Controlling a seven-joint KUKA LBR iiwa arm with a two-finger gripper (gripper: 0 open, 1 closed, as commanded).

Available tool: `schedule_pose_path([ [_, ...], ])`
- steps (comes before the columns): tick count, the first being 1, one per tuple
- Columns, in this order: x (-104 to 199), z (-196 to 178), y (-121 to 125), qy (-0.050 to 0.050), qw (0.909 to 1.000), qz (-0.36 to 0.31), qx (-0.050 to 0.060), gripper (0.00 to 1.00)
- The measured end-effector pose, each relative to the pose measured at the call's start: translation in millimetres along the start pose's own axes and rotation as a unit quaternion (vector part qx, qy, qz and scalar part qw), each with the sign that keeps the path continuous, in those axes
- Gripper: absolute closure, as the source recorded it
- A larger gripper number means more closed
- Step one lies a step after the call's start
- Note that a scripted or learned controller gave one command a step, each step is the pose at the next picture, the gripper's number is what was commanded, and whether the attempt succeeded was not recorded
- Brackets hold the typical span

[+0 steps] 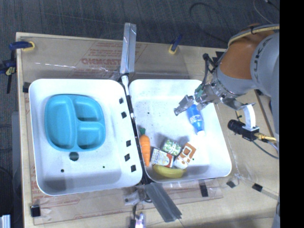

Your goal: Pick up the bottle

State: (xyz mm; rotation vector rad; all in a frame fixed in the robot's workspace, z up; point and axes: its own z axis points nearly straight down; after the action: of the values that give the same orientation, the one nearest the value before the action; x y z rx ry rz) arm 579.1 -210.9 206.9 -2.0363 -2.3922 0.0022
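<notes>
The bottle (195, 118) is blue with a white label and a pale cap end, and it points down and to the right in the right bin (156, 96). My gripper (191, 104) is over the upper right part of that bin, shut on the bottle's upper end. One grey finger (182, 107) juts out to the left of the bottle. The rest of the bottle hangs below the gripper, close to the bin's right wall.
An orange carrot (145, 148), a banana (167, 172) and two small cartons (172, 147) (186, 156) lie along the front of the right bin. The left bin (47, 172) holds a light blue divided tray (74, 121) and a small dark object (73, 156).
</notes>
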Motion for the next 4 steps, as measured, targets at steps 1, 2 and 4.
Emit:
schedule_pose_path([
  [1,0,-10,1,0.0,1.0,-0.003,0.0,1.0],
  [2,16,46,-96,0.001,0.9981,-0.061,0.001,1.0],
  [4,11,102,-56,0.001,0.9896,-0.144,0.001,1.0],
])
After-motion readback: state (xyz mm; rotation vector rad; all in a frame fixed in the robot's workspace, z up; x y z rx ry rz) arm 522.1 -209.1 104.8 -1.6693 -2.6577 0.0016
